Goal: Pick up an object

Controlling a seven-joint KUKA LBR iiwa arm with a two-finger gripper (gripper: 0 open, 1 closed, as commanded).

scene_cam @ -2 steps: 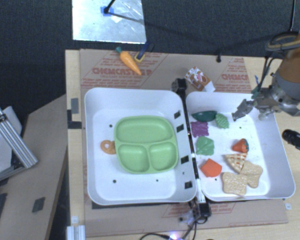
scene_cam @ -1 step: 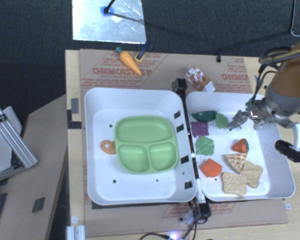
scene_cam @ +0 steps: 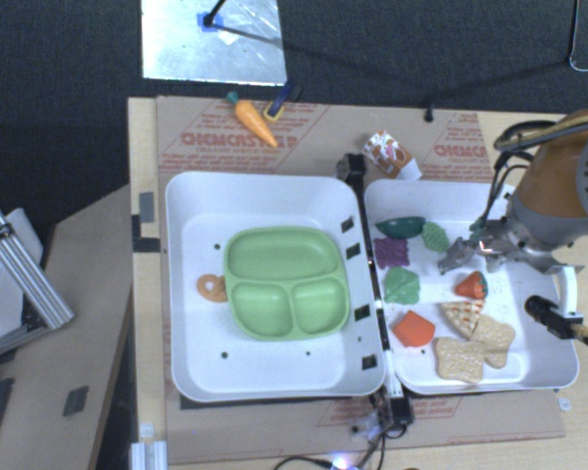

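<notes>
The right bin (scene_cam: 559, 360) holds several toy foods. A dark green piece (scene_cam: 402, 227) and a light green piece (scene_cam: 434, 235) lie at the back. A purple piece (scene_cam: 391, 253) and a green leaf (scene_cam: 402, 286) lie along the bin's left side. A red strawberry (scene_cam: 470, 286), a pizza slice (scene_cam: 463, 314), an orange-red piece (scene_cam: 413, 329) and tan crackers (scene_cam: 472, 351) fill the front. My gripper (scene_cam: 463, 254) hangs low over the bin's middle, just behind the strawberry and right of the light green piece. I see nothing held in it.
The left bin (scene_cam: 191, 262) holds a green divided plate (scene_cam: 284, 282) and a small orange ring (scene_cam: 212, 288). Behind the bins lie a toy carrot (scene_cam: 255, 122) and a small wrapped snack (scene_cam: 390, 155). A shiny metal sheet (scene_cam: 213, 27) lies further back.
</notes>
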